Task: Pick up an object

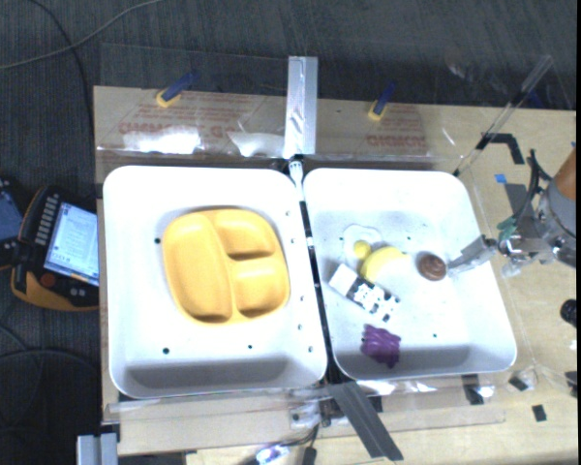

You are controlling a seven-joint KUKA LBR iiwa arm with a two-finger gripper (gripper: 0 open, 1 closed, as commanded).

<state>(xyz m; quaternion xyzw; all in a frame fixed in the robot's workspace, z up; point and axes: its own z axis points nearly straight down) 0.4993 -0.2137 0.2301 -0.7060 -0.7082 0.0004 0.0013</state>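
The gripper (470, 257) sits at the right rim of the right bin (484, 308), reaching in from the right; whether its fingers are apart or together cannot be told at this resolution. Just left of its tip, inside the bin, lies a small brown round object (431, 265), close to the tip, contact not discernible. Further left lie a yellow round object (382, 258), a white block with dark markings (363, 292), and a purple object (381, 344) toward the near wall. The left bin (136, 356) holds a yellow divided tray (228, 263), lying flat.
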